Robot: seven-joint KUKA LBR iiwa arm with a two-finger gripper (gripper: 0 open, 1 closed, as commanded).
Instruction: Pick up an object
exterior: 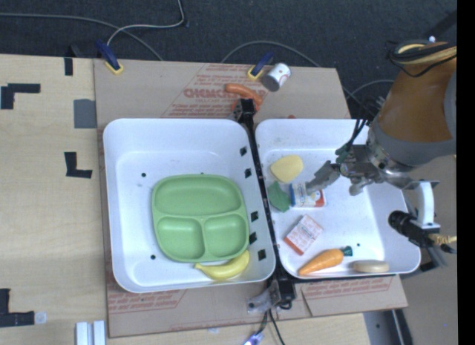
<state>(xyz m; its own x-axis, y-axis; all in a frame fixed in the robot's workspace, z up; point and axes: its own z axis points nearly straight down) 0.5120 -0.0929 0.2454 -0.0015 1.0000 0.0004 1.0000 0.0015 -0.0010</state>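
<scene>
Over the right bin: gripper [318,180], reaching in from the right and poised above the cluster by the divider.
Hand state: fingers spread apart, nothing between them.
Right bin [371,150]: holds a yellow lemon-like piece [286,167], a green piece [279,197], a small white packet [307,198], a red-and-white box [303,234], a toy carrot [325,260] and a pale oval piece [369,265].
Left bin [126,158]: holds a green divided plate [200,215] with a banana [223,267] at its near edge.
Likely target: the small white packet or the lemon-like piece, judged from where the fingertips sit.
Target relative to hand: the packet lies just below and slightly left of the fingertips; the lemon-like piece just up-left of them; the green piece beside the packet, against the divider.
Remaining items: box, carrot and oval piece lie well apart from the hand, toward the bin's near edge.
Risk 1: crowding. Packet, green piece and lemon-like piece sit close together, so a descending finger may land on a neighbour and push the target aside.
Risk 2: flat packet. It lies low on the floor, and the fingers could close above it and come up bare.
Risk 3: divider wall. A grasp drifting left may jam a finger against it.
Risk 4: rounded lemon-like piece. It may squirt out of an off-centre pinch.
</scene>
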